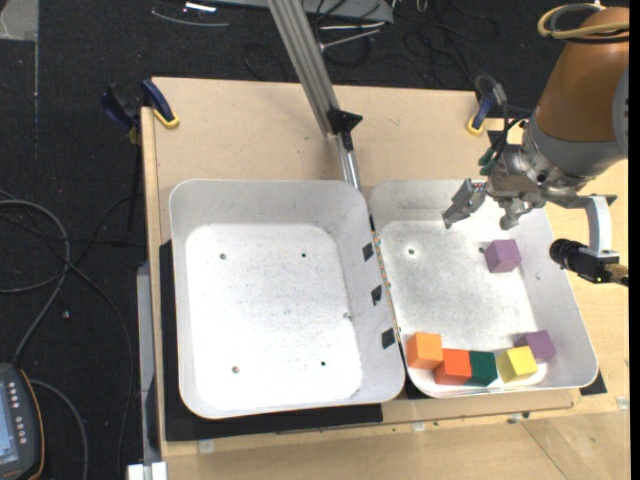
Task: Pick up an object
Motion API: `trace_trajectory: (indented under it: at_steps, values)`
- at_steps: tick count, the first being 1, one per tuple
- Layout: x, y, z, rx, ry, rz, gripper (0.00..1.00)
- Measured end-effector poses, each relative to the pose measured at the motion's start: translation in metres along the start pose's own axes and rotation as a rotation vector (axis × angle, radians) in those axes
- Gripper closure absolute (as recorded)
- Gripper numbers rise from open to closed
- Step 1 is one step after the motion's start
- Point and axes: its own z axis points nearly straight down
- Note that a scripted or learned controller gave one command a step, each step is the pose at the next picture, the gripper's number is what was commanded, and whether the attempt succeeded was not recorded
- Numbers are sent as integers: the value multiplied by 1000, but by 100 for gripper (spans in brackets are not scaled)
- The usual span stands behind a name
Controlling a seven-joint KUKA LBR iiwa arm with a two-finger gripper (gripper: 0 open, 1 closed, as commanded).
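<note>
My gripper hangs open over the back of the right bin, with nothing between its fingers. A purple block lies just in front of it and slightly to the right. Along the bin's front wall sit an orange block, a red-orange block, a green block, a yellow block and a second purple block.
The left bin lies beside the right one, with small black clips along the shared edge. A metal pole slants in from the back. Blue and yellow clamps grip the board's back corners.
</note>
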Motion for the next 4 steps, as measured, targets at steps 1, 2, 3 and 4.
trace_trajectory:
  at_steps: [1,2,3,4]
  values:
    - [-54,-18,-25,-3,-4,6,0]
    - [-51,-17,-24,-1,-1,1,0]
    - [-106,-31,16,5,-2,6,0]
    - [-114,20,153,-1,-1,0,0]
